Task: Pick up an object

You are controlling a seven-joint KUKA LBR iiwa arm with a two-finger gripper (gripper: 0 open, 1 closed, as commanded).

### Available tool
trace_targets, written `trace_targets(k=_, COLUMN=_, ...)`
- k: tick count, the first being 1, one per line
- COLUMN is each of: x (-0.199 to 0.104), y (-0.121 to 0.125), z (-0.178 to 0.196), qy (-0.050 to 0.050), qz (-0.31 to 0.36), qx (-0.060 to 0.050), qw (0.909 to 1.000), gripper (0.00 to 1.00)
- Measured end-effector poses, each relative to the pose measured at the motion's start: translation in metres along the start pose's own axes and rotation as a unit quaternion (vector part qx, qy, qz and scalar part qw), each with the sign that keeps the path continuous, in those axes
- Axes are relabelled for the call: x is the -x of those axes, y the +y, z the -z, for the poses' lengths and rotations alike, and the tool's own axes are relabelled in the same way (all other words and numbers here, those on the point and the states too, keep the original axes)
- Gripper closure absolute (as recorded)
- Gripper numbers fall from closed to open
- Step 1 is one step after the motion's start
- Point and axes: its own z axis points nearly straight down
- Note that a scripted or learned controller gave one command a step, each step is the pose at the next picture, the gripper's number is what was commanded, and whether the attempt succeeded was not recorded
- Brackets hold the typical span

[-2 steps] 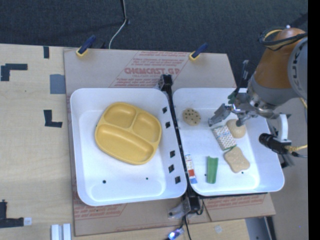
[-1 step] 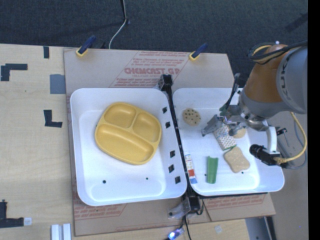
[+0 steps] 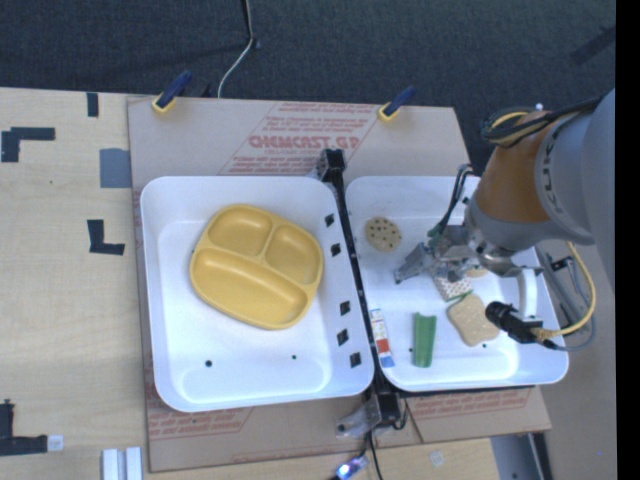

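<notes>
While the grey arm (image 3: pixel 560 183) with its orange band reached in over the right bin (image 3: pixel 400 203), we saw its end effector (image 3: pixel 412 268) low inside that bin, its two dark fingers spread apart with nothing between them. We took the right bin as our landmark throughout. Near the bin's upper left part lay a round speckled cookie (image 3: pixel 381 233), just up and left of the fingers and apart from them. Beside the end effector, toward the bin's middle, sat a small patterned item (image 3: pixel 455 286), partly hidden under the wrist, so we could not tell what it was. Just below that, toward the bin's lower right, lay a tan piece like a slice of bread (image 3: pixel 468 321). A green stick-shaped object (image 3: pixel 424 339) lay upright in the picture near the bin's lower edge, left of the tan piece. Along the bin's lower left wall lay a thin white tube or label with red and blue marks (image 3: pixel 380 336).

To the left of the right bin, touching it along a black divider (image 3: pixel 345 258), stood the left bin (image 3: pixel 165 298), and in it rested a yellow sectioned plate (image 3: pixel 257 265). Both bins sat on a cardboard sheet (image 3: pixel 300 138) on the wooden worktop (image 3: pixel 60 298).
</notes>
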Motion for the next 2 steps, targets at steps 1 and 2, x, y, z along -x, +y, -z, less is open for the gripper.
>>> trace_targets(k=1, x=-0.001, y=0.001, z=0.012, qy=0.0, qz=0.001, qx=0.001, qw=1.0, gripper=1.0)
trace_targets(k=2, x=0.0, y=0.003, z=0.075, qy=0.0, qz=0.0, qx=0.004, qw=1.0, gripper=1.0)
